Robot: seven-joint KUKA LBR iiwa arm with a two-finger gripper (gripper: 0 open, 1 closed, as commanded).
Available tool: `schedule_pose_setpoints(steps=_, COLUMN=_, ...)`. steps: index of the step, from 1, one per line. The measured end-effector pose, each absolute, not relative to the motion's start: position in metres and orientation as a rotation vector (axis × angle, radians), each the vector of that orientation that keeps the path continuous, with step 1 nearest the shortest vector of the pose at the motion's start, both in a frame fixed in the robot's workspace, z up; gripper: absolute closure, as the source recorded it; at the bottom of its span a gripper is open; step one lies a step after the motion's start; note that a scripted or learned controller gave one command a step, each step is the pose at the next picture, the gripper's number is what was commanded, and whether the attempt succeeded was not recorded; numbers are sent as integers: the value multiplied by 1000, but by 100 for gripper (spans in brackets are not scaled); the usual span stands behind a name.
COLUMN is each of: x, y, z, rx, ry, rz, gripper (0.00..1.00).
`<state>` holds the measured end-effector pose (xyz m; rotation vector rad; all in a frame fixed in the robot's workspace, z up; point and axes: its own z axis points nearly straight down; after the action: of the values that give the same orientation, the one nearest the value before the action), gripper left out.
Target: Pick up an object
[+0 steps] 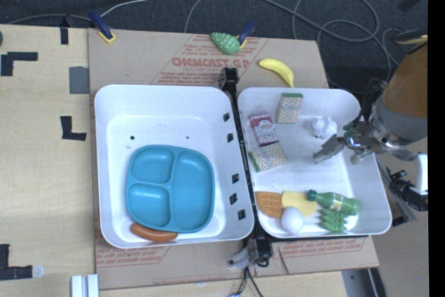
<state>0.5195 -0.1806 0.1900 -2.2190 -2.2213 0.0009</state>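
**Gripper open over the right bin, nothing in it**

The gripper hangs with fingers spread, holding nothing. A crumpled white object lies just above-left of it. Below sit a green bottle and white egg; small cartons lie left.

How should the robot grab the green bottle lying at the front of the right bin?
Probably by its middle, from above. The green bottle lies flat on its side, pointing left-right, so the fingers would close across its narrow width. A white egg and green toy crowd its near side.
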Motion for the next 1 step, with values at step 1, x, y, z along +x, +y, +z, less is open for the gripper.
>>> schedule_pose_setpoints(steps=1, x=607, y=-154, z=107, rx=-2217, ry=-2221, rz=2, gripper=0)
